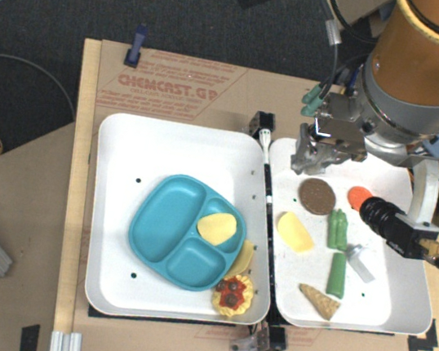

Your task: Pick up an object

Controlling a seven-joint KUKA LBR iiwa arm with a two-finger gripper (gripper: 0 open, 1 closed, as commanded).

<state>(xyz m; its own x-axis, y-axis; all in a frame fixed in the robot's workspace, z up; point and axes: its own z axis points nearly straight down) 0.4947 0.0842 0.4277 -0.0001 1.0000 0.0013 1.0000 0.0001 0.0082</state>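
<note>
The gripper (314, 162) hangs over the far end of the right bin (408, 312), just above the brown cookie (316, 196); whether it's apart or together, I cannot tell. Beside the cookie lie a yellow slice (295, 232), green beans (337, 249), an orange piece (358, 197) and a cone wedge (319, 300). In the left bin (113, 195) sits a blue plate (173, 233). The cardboard (168, 84) reads "CHEMCAST".

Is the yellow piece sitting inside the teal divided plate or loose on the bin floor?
Inside. The yellow piece rests in the upper right compartment of the teal divided plate, within its rim, in the left bin.
</note>
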